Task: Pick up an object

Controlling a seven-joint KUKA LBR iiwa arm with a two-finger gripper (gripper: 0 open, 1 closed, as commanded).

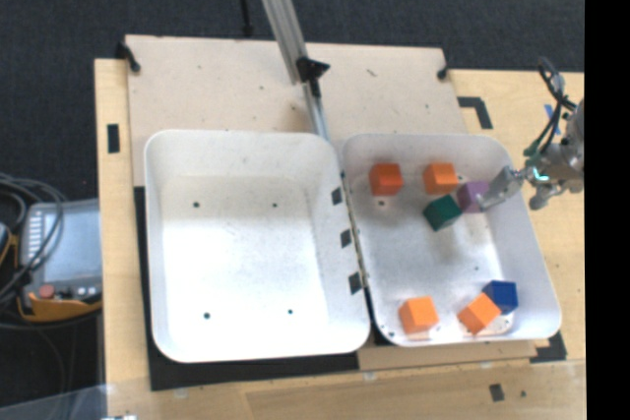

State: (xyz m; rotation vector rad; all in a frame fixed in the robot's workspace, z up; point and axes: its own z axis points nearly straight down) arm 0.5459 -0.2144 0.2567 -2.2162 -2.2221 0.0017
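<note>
Gripper (514, 184) sits at the right bin's (433, 334) 3 o'clock rim, upper right part of the bin. One finger reaches in toward the purple block (473, 195); a second finger stands off to the right, outside the rim. Nothing is seen between them, so I read the gripper as open and holding nothing.

Key relation: purple block lies at about 8 o'clock from the gripper, just beside the near fingertip, possibly touching it; contact cannot be settled from this angle. Block looks roughly cubic, no long axis to line up on.

Neighbours crowd the target:
- green block (443, 211) at its 8 o'clock, touching or nearly so
- orange block (441, 177) at its 10 o'clock, close
- red-orange block (386, 179) farther out at 9 o'clock

Judgement: closing on the purple block needs the fingers to straddle it; the green block leaves little room on the far side and could get shoved.

Well apart, along the bin's 6 o'clock edge: two orange blocks (418, 315) and a blue block (501, 295). Left bin (177, 162) lies at 9 o'clock.
</note>
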